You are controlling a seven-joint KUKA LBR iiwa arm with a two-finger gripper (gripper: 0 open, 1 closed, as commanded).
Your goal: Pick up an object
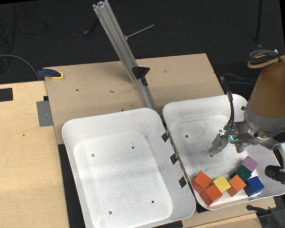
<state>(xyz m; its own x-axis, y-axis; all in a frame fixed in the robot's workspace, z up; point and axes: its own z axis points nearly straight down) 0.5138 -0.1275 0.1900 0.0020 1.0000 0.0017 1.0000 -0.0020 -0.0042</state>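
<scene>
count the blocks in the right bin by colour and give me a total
In the right bin, near its front edge:
orange/red-orange block: 3
yellow block: 1
purple block: 1
green block: 1
blue block: 1
Total: 7 blocks

Bare bin floor (196, 135) is lying open around the fingers (218, 147); blocks (226, 183) are apparently crowding below them.

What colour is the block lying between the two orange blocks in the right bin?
Yellow, seen best in the camera view.
</scene>
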